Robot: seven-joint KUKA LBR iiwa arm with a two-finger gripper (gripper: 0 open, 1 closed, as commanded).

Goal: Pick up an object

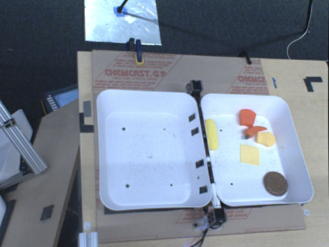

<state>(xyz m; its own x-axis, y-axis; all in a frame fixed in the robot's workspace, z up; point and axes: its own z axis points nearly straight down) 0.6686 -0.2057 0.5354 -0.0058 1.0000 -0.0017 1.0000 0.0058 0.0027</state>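
While the desk [288, 76] carries two white bins side by side, the claw's state cannot be told. Left bin [149, 148]: bare floor. Right bin [295, 153]: yellow square [250, 154], brown disc [275, 183], yellow corn cob [211, 134] by the left wall, orange piece [247, 117], small yellow block [266, 138], orange carrot-like piece [254, 131].
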